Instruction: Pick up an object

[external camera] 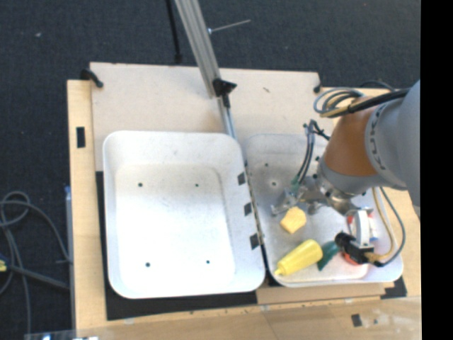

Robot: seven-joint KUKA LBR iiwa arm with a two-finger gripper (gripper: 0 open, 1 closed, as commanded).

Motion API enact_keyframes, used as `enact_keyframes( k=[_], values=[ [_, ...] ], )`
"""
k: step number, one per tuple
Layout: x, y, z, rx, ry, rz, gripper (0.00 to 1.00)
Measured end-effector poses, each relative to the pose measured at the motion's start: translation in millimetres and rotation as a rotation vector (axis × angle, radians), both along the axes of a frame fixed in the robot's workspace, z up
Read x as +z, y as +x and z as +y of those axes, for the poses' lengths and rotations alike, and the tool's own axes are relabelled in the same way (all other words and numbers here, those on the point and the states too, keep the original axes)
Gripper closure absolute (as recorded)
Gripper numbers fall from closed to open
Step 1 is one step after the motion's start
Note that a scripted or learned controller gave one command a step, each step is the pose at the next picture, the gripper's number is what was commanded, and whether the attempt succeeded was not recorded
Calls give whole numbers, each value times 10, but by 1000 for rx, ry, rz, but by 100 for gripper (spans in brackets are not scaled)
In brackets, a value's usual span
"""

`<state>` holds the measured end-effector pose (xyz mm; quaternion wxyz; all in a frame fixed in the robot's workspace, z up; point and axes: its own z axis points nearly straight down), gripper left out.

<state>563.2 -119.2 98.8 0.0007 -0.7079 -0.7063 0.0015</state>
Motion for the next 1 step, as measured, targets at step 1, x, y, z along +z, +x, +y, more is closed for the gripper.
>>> enact_keyframes(
  k=[1],
  values=[
    [134,18,-11,-7,0,-8,100]
  ],
)
